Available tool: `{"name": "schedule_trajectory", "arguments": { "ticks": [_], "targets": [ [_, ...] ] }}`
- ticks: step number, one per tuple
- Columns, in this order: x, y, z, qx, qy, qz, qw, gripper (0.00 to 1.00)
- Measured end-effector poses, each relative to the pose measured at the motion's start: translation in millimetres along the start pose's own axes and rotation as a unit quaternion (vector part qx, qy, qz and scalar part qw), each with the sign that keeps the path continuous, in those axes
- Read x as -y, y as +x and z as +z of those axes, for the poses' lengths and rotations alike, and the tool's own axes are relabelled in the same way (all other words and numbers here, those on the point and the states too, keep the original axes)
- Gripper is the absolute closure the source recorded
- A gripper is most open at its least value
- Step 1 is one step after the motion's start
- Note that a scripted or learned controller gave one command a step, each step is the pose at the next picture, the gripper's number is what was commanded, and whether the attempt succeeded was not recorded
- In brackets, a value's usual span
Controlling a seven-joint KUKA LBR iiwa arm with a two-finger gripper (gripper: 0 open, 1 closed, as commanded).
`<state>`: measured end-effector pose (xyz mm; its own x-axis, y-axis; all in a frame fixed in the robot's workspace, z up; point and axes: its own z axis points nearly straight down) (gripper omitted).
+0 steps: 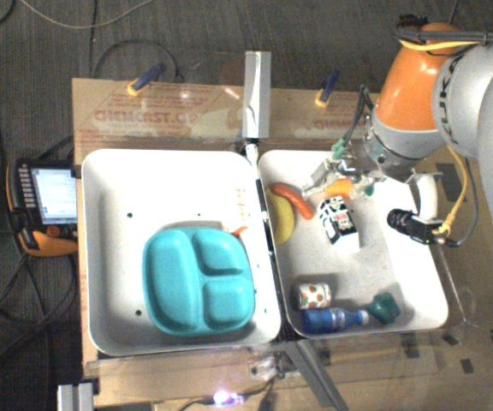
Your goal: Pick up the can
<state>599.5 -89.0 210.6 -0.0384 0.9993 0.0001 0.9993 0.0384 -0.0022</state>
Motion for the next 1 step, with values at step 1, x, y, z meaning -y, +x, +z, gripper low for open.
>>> {"name": "schedule_trajectory", "arguments": {
  "ticks": [1],
  "targets": [
    [2.4,-14.4,88.4,0.002,-0.012,0.100,0.9950,0.00]
  ]
}}
